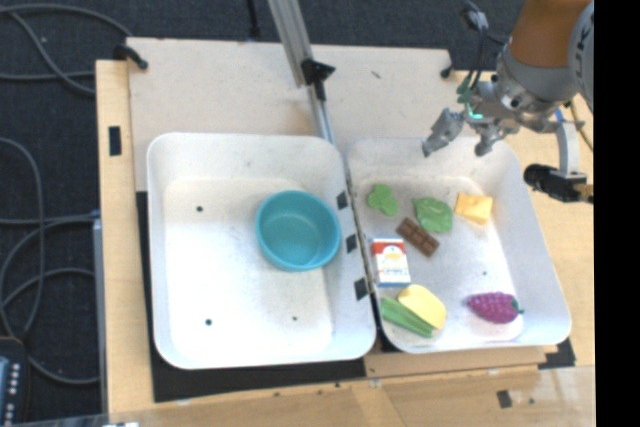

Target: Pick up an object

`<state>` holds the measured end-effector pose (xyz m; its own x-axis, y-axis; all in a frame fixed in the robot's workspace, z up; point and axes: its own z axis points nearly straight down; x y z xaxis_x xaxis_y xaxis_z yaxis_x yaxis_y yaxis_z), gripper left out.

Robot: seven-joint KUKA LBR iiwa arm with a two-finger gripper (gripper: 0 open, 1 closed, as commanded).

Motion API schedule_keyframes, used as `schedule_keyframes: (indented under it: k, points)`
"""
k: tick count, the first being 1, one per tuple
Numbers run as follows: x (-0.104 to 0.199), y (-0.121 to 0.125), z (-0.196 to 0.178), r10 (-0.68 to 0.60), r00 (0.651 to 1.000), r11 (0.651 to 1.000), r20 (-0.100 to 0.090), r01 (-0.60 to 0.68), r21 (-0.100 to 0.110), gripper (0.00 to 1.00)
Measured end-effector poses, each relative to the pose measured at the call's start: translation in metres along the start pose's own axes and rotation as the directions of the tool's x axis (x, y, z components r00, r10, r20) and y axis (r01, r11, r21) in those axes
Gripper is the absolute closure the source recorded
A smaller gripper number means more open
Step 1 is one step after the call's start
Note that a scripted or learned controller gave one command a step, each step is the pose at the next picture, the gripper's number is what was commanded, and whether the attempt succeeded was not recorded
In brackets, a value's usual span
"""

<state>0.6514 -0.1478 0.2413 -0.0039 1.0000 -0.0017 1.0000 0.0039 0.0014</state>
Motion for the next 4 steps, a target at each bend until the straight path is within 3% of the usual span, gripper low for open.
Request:
schedule_keyframes:
  k: [1, 2, 3, 4]
  points:
    - [0.0, 0.009, 0.048, 0.0, 1.0, 1.0, 0.002, 0.0, 0.004, 0.0]
    - [-0.005, 0.001, 0.109, 0.004, 1.0, 1.0, 0.001, -0.004, 0.007, 0.0]
    - [-0.007, 0.0, 0.142, 0.004, 1.0, 1.0, 0.002, -0.004, 0.004, 0.0]
    - [-0.008, 0.002, 0.128, 0.005, 1.0, 1.0, 0.002, -0.005, -0.002, 1.0]
